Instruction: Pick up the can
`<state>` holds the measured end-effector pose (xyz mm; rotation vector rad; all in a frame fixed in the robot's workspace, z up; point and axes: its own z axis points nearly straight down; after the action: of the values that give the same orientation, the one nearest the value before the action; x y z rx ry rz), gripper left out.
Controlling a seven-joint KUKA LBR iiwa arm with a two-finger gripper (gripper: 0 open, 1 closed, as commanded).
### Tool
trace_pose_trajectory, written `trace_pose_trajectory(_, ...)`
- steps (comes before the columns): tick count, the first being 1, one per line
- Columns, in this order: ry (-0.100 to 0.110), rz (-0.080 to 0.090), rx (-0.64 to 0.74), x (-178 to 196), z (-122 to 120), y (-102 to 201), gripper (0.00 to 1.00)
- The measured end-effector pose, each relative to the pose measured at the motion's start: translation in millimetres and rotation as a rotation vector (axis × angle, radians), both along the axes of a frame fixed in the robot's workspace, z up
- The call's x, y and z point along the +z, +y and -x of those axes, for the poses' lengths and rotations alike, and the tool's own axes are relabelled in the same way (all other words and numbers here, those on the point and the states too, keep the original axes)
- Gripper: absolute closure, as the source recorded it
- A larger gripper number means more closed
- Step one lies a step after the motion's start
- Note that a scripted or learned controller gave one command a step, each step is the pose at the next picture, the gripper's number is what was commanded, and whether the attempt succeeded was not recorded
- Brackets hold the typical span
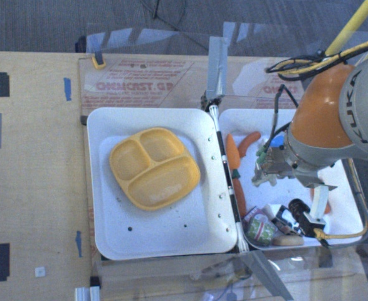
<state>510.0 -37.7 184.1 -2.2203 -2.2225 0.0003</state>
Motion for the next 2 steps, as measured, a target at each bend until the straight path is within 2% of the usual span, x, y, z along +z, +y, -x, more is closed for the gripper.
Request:
trace_pose_trajectory(1, 0.0, 0.0, 0.0, 0.0, 0.0, 0.0, 0.0)
trace_pose_trajectory(2, 0.0, 0.001, -0.078, 117.3, 30.0, -36.0, 0.0)
